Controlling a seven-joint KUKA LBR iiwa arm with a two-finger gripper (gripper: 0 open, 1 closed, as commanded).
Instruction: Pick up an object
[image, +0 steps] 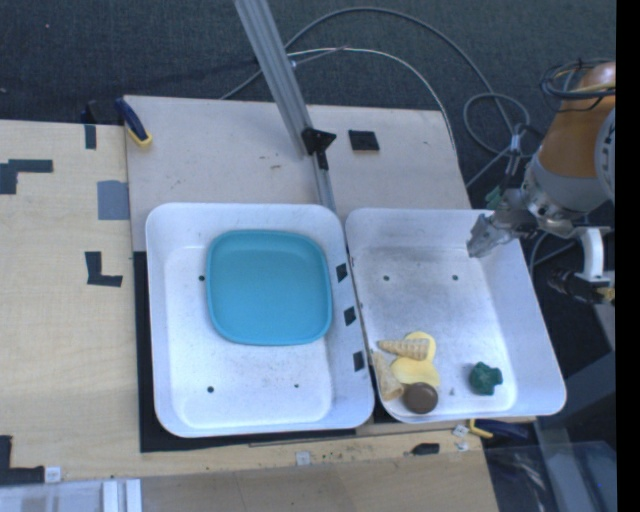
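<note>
Two shallow white bins sit side by side on the bench: the left bin and the right bin.

One arm, grey with an orange band, enters from the right edge. Its gripper hangs over the upper right corner of the right bin, near the rim. Whether the gripper is open or closed cannot be told at this angle, and no object is seen in it.

One blue square plate lies flat in the left bin, taking up most of its upper half.

The right bin holds the loose objects, all along its lower edge. One cluster of pale yellow and cream pieces lies at lower centre; the exact count of pieces is unclear. One brown round object touches the cluster's lower side. One small green object lies apart, to the right of the cluster.

All these objects lie well apart from the gripper, at the opposite end of the bin.
</note>
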